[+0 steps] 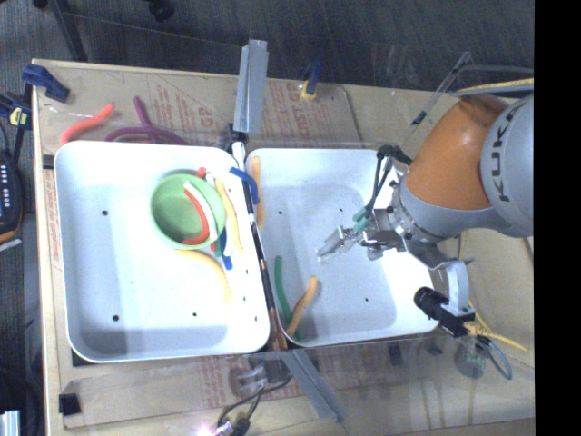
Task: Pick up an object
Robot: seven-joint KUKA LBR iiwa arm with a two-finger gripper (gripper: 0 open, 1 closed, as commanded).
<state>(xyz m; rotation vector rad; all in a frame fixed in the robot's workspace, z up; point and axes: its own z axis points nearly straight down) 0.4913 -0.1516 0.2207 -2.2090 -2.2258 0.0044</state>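
My jaws [331, 244] hang over the middle of the right bin [381, 321], slightly parted with nothing between them. The nearest things to take are the green stick [282, 284] and orange stick [305, 300], lying close together by the bin's left wall, well apart from me. In the left bin [109, 325] a green bowl [177, 209] holds several more sticks. My worry: those two sticks sit so near the wall and each other that I may strike the wall, nudge one away, or close on bare floor.
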